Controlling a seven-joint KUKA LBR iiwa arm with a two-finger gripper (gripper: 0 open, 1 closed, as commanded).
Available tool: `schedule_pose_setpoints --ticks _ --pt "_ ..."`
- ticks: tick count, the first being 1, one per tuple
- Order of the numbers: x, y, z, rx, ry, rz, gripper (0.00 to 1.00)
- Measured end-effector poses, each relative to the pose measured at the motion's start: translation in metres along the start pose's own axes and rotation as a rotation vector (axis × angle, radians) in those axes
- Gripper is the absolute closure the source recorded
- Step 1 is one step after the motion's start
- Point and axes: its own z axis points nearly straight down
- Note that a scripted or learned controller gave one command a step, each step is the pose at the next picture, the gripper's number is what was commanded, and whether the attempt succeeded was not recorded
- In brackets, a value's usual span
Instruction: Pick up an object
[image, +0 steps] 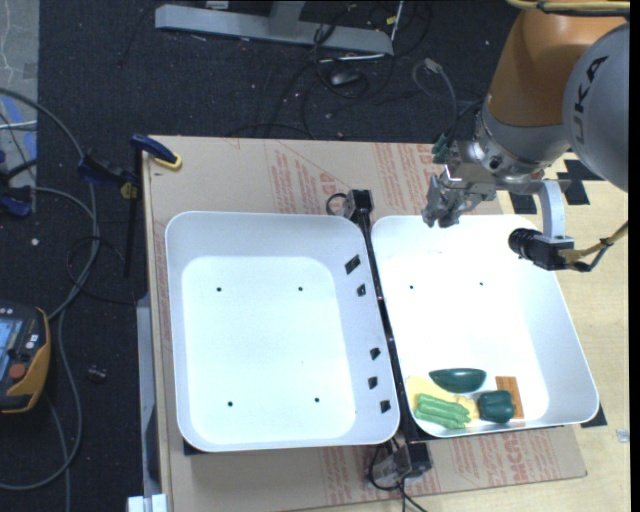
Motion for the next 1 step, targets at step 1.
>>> schedule_pose_setpoints --ticks 1 --pt "0.0155 0.0388 0.0072 -0.004 0.001 -0.002 1.0"
